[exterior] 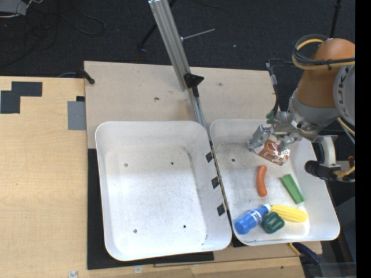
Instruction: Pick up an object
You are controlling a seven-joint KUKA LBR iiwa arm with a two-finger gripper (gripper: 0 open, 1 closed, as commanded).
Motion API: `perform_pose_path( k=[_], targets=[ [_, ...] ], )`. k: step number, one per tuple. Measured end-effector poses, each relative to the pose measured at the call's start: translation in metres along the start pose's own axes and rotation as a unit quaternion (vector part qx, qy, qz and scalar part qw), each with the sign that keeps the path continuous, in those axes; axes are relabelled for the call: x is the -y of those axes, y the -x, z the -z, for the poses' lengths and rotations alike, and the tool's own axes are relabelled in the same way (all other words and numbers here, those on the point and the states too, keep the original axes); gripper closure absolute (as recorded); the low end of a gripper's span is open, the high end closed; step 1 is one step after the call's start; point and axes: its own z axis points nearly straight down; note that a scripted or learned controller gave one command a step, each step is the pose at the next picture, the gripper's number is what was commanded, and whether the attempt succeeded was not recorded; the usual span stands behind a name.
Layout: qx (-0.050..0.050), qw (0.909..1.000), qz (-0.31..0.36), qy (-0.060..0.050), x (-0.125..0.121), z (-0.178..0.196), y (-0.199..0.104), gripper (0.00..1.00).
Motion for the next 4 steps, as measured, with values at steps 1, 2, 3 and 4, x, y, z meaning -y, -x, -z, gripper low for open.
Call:
perform_pose_path(
  k=[1, 2, 3, 4],
  targets=[
    [0.000, 1.0000, 0.000, 0.000, -0.001, -0.065, -0.001, 0.00],
    [0.001, 1.0000, -0.001, 0.003, -0.001, -0.096, -0.002, 0.00],
    [0.000, 1.0000, -0.004, 0.003, 0.000, -0.085, -0.001, 1.00],
    [0.001, 1.0000, -0.001, 0.006, -0.010, -0.032, 0.004, 1.00]
  ],
)
